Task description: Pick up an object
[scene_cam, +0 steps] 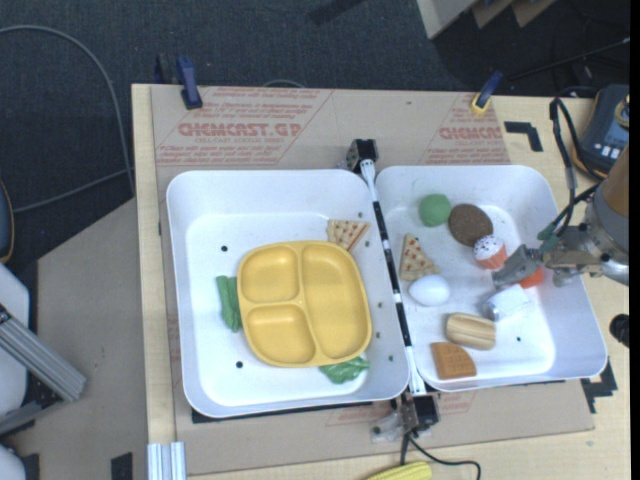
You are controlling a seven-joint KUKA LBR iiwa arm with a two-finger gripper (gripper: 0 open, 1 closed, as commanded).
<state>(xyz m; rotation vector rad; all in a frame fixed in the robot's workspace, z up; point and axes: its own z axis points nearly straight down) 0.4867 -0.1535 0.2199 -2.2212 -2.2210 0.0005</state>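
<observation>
Dark grey carpet all round, with a tan board surface (pixel 300 128) printed in red lettering and held by a blue clamp (pixel 187 81) at its far left and a yellow-and-blue clamp (pixel 486 92) at its far right. On it, two shallow white bins side by side: left bin (pixel 195 268), right bin (pixel 570 338).

In the left bin: a yellow three-compartment plate (pixel 303 302) near the middle; a green leafy piece (pixel 229 302) touching its left edge; another green piece (pixel 345 370) at its near right corner; a waffle-patterned cracker (pixel 347 233) just beyond its far right corner.

In the right bin: a green ball (pixel 434 209) toward the far side, a brown rounded object (pixel 469 224) just right of it, a small red-and-white item (pixel 487 252) touching the brown object's near edge. Nearer the divider, a triangular waffle piece (pixel 415 258), and a white egg (pixel 430 290) just in front of it. Closer to the near wall, a tan bread roll (pixel 470 330) and a square tan cracker (pixel 453 360), close together.

Reaching in from the right, the arm's claw (pixel 515 276), low over the right half of the right bin, with a white block (pixel 510 301) directly beneath its tip and a bit of orange-red (pixel 533 276) beside it. Cannot tell whether spread or pressed together, nor whether anything is pinched.
</observation>
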